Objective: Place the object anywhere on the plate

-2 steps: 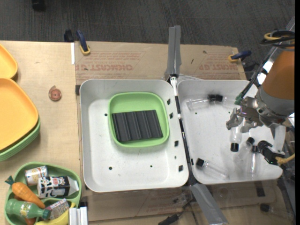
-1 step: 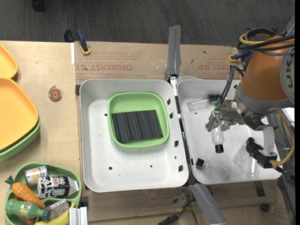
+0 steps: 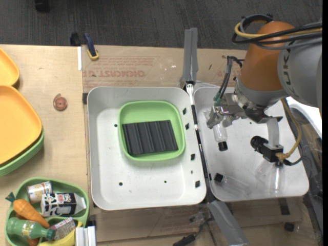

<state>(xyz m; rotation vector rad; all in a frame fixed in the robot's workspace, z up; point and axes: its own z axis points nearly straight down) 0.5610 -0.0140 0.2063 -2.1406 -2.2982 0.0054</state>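
Gripper [image 3: 221, 131] of the grey arm is hanging over the left part of the right shallow white bin [image 3: 287, 188], with its fingers pointing down toward the bin floor. A small clear plastic bottle with a dark cap [image 3: 221, 137] is lying directly below the fingers, cap toward the camera. Whether the fingers are closing on the bottle or merely standing over it cannot be told, and how far they are parted is not readable at this angle. A second clear plastic object [image 3: 270, 174] is lying near the right wall of the same bin, and a small dark piece [image 3: 219, 178] is resting on the bin floor near the front-left corner.

Across the divider, the left shallow white bin [image 3: 102, 178] is carrying a light green, rounded square plate [image 3: 126, 116], and a dark grey ribbed rectangular pad [image 3: 151, 137] is lying flat on the plate's centre. The bottle is sitting well apart from the plate, in the other bin.

On the wooden bench [image 3: 61, 76], stacked orange and green dishes [image 3: 18, 127] are occupying the left edge, and a green bowl of toy food items [image 3: 46, 211] is sitting at the front-left corner.
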